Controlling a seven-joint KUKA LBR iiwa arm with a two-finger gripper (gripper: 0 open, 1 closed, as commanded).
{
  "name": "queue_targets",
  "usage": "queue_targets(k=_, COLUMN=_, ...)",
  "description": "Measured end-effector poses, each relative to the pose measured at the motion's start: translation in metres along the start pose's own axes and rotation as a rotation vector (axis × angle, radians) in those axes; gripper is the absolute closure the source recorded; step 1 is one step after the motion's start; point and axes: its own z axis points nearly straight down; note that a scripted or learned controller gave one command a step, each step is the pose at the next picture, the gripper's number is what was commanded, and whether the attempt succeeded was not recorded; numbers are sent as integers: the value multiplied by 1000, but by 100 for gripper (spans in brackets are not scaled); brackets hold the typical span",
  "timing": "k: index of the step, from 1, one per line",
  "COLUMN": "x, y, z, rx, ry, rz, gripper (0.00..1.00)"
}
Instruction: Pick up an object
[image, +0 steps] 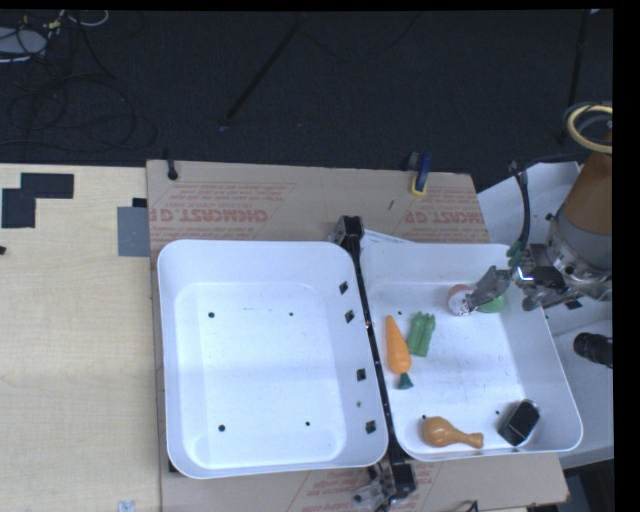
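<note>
Hovering low in right bin (560, 400), pincer (478, 297) w/ green obj (492, 304) at tips; grip & opening unclear.

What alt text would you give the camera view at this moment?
A grey robot arm reaches in from the right, its gripper low over the right bin beside a small green object. That bin also holds a toy carrot, a green block, a tan pear-shaped toy and a black object.

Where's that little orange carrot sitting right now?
The carrot lies in the right-hand bin, near its left wall, right beside a green toy and up from the tan pear-shaped toy.
</note>
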Motion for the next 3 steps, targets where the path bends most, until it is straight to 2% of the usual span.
queue_targets(k=1, x=-46, y=-93, z=49, rx=8, ry=2, rz=7, gripper=0)
queue_targets(k=2, x=-8, y=-87, z=148, rx=-1, ry=0, rz=-1, gripper=0)
queue_targets(k=3, x=-10, y=-87, z=133, rx=-2, ry=1, rz=7, gripper=100)
